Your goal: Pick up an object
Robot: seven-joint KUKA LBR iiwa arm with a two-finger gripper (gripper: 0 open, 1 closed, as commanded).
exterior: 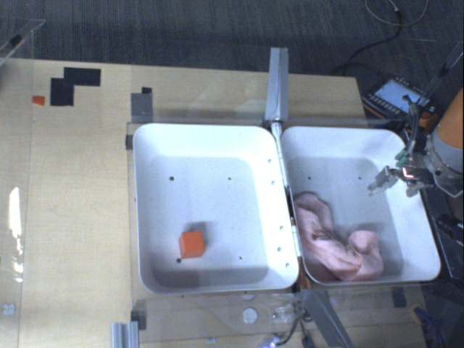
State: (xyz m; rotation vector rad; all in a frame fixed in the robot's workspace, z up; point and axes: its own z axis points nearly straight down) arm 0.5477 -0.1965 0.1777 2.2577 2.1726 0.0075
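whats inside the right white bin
A crumpled pink cloth lies in the right shallow white bin, toward its near left side. Whatever might sit beneath the cloth's folds is covered.

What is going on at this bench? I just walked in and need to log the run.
A robot arm reaches in from the right, its gripper over the right bin near that bin's right wall. A crumpled pink cloth lies in the near part of the same bin, apart from the gripper. A small orange block sits alone in the left bin. Nothing shows between the fingers, so no pick has happened yet.
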